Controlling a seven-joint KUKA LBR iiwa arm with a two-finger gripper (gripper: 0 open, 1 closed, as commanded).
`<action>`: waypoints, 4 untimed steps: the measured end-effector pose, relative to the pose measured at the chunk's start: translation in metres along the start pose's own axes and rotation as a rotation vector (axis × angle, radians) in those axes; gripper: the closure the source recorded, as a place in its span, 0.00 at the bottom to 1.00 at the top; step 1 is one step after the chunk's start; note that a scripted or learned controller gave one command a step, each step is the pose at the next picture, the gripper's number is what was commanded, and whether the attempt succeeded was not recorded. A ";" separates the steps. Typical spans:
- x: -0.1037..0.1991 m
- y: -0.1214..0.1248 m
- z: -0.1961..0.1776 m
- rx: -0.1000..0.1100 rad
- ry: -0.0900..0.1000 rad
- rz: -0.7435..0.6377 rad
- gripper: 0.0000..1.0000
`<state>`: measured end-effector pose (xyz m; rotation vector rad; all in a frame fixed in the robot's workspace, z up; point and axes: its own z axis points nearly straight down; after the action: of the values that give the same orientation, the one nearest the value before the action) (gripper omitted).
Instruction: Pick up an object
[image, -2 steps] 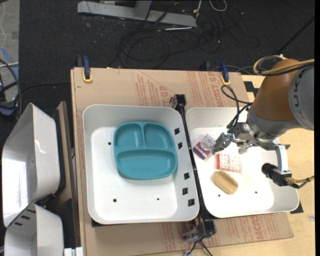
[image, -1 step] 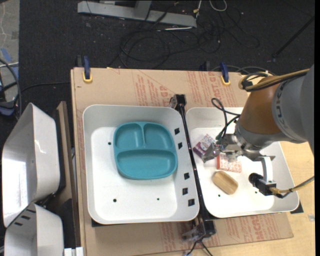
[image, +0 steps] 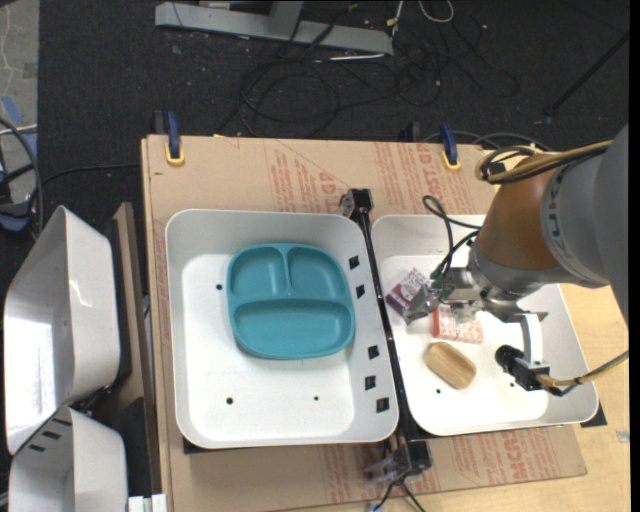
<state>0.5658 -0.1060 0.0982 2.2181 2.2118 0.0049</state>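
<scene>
Right bin (image: 575, 330): the tool (image: 447, 293) is low over a cluster of small packets; the purple packet (image: 407, 291) lies just to its left, the red-and-white packet (image: 458, 323) just below it, touching or nearly so; cannot tell how the tool is set, as the wrist hides it; nothing seen gripped. Tan oval block (image: 450, 365) lies apart toward the near wall, long axis slanting down to the right, with bare floor around it. The divider wall is close on the left of the purple packet; left bin (image: 190, 330) holds a teal divided plate (image: 290, 300).
</scene>
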 end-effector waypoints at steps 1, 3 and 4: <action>-0.002 0.003 -0.012 -0.011 -0.007 0.002 1.00; 0.006 0.008 -0.110 0.003 0.003 -0.006 1.00; 0.006 0.010 -0.160 0.002 0.002 -0.007 1.00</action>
<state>0.5743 -0.0994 0.2579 2.2131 2.2213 0.0052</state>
